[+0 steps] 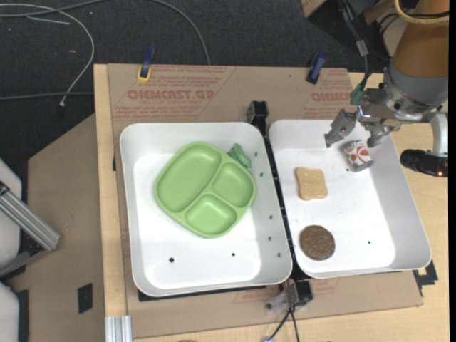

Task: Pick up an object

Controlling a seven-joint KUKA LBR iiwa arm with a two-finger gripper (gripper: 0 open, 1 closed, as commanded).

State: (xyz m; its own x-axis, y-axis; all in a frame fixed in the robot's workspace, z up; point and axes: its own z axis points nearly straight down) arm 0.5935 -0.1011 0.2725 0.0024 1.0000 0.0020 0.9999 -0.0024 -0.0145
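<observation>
In the right bin (399, 212) lie a tan slice of bread (311, 184), a round brown patty (317, 242) and a small red and white can (358, 155) near the far right. My gripper (358, 134) hangs over the bin's far end, directly above the can. Its two fingers (340, 129) are spread apart, one on each side of the can's top, and nothing is clamped between them. The left bin (142, 212) holds a green divided plate (205, 189) with a small green piece (240, 155) at its far right rim.
The bins sit on a cardboard sheet (178, 91) clipped with blue clamps (147, 61). A black bracket (257, 112) stands between the bins at the back. Cables cross the dark floor behind. The arm's grey body (420, 55) looms at the right.
</observation>
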